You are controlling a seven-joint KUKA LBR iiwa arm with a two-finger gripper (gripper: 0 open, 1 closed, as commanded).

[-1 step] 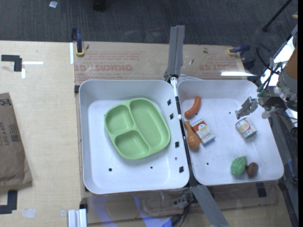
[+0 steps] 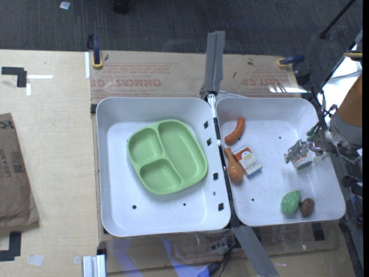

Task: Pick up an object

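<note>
Where bench (image 2: 52,85) meets dark carpet (image 2: 173,10), cardboard (image 2: 150,77) underlies two bins; gripper (image 2: 300,154) grip state unclear.

Single fixed camera, mounted above the table (image 2: 52,79), looking down at a slant so the table's far edge and a strip of dark floor (image 2: 173,10) run along the top of frame. Set far enough back to take in both white bins whole: left bin (image 2: 115,212) near frame centre, right bin (image 2: 271,212) toward the right side, with their shared divider running roughly up the middle. The arm (image 2: 353,111) comes in at the right edge, cut off by the frame; no second view to overlap with.
</note>
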